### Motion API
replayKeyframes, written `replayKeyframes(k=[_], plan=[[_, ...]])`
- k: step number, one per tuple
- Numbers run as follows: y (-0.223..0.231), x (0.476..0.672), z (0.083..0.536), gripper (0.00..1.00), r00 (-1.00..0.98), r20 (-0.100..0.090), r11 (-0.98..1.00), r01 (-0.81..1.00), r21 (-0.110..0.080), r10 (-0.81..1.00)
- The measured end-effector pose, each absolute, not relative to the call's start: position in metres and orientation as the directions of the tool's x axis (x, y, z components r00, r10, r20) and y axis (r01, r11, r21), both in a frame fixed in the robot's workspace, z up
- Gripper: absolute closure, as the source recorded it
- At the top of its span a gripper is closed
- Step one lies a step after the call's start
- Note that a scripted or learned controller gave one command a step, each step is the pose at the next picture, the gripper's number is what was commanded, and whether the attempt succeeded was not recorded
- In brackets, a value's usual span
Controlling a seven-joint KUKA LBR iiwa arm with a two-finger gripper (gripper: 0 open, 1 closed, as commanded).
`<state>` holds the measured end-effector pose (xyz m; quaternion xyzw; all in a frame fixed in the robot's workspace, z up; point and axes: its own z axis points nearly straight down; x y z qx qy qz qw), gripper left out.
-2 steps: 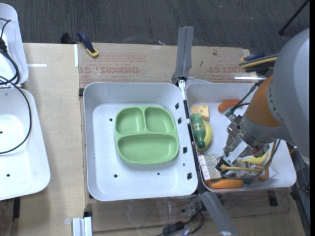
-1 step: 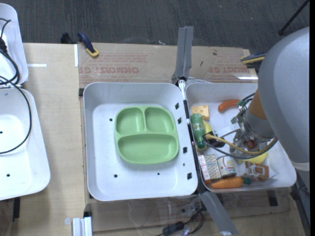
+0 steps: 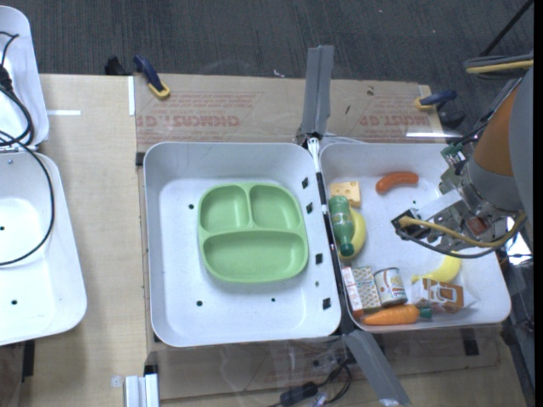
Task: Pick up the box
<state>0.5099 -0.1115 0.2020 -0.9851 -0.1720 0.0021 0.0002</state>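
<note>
Box (image 3: 441, 294), orange and white, sits near our right bin's (image 3: 399, 206) front edge, just beside the banana (image 3: 446, 268). Our gripper (image 3: 468, 219) hangs just behind it, probably lining up to descend; we cannot tell its spread.

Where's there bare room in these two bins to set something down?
Most room is in the left bin: bare floor all around the green plate, widest along the front and left walls. In the right bin, a patch lies open between sausage, bottle and can. Its front edge is crowded: box, can, carrot, carton, banana.
</note>
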Motion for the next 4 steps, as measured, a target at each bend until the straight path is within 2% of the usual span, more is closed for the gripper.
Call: replayKeyframes(k=[1, 2, 3, 4], plan=[[-0.099, 0.528, 0.102, 0.00, 0.947, -0.006, -0.947, 0.321, -0.003, 0.321], [-0.093, 0.502, 0.090, 0.00, 0.970, -0.007, -0.970, 0.243, -0.003, 0.243], [-0.094, 0.502, 0.098, 1.00, 0.969, -0.011, -0.969, 0.246, -0.004, 0.246], [-0.093, 0.502, 0.098, 0.00, 0.969, -0.012, -0.969, 0.246, -0.005, 0.246]])
